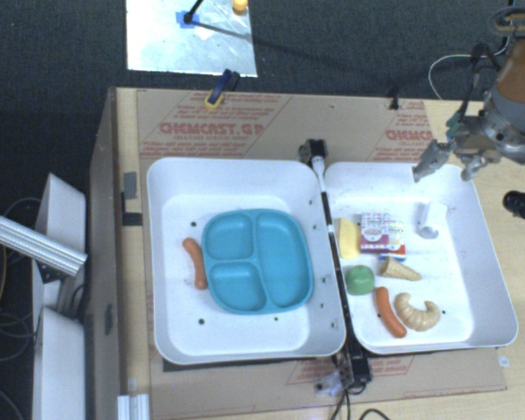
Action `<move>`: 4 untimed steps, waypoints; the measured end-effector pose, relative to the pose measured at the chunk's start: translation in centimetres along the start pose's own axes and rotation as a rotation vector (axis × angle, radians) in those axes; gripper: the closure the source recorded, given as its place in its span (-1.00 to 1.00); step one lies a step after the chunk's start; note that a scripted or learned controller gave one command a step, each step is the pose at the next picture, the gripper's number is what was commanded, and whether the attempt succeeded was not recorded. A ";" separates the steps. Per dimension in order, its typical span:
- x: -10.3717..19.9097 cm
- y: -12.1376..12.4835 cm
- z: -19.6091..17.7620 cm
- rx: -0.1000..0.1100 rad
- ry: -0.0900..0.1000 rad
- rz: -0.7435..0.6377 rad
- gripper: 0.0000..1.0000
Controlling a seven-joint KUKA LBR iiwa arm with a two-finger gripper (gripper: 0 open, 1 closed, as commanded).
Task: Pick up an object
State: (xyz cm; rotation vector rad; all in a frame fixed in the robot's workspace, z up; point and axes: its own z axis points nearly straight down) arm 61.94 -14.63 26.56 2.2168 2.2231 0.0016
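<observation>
My gripper hangs open above the far right corner of the right bin, its two fingers spread with nothing between them. Below it in that bin lie a white cylinder, a pink-and-white packet, a yellow block, a green round piece, a cone-shaped piece, a croissant and a red sausage. The gripper touches none of them.
The left bin holds a blue divided plate and another red sausage to the plate's left. A clamp sits where the bins meet at the back. The arm enters from the upper right.
</observation>
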 end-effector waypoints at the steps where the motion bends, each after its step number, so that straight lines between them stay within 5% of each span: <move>1: 4.8 -4.3 11.6 0.004 0.001 -0.001 -1.00; 2: 4.4 -11.3 16.5 0.003 0.001 0.002 -1.00; 3: 4.1 -2.0 17.9 -0.002 0.000 0.000 -1.00; 4: 4.1 -1.8 16.7 -0.006 -0.001 -0.002 1.00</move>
